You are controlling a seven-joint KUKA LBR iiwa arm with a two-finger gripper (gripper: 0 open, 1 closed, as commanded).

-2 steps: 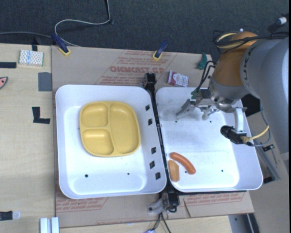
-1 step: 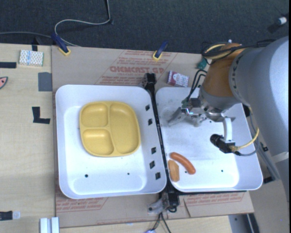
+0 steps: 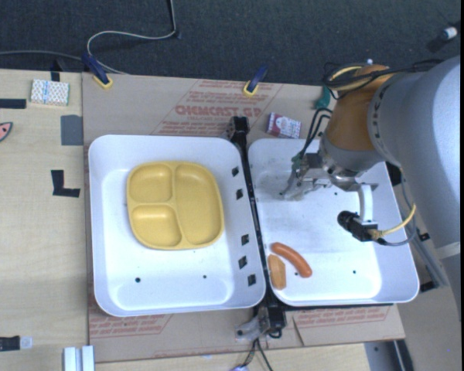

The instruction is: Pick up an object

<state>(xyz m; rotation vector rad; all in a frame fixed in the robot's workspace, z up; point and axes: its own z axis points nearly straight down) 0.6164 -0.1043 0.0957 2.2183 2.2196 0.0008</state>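
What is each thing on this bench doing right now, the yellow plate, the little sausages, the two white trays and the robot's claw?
Yellow divided plate: lying flat in the left bin, right way up.
Red-orange sausage: lying loose on the floor of the right bin, near its front.
Paler sausage: lying beside the red-orange one, close against the bin's left wall.
Gripper: down low over the back of the right bin, apart from both sausages.

Grey arm (image 3: pixel 429 145), orange band (image 3: pixel 352 118)

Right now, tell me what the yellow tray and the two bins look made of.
Yellow tray: probably moulded plastic, matte, with soft rounded dividers between three compartments. Bins: apparently thin white plastic, smooth with a slight sheen, rims rounded.
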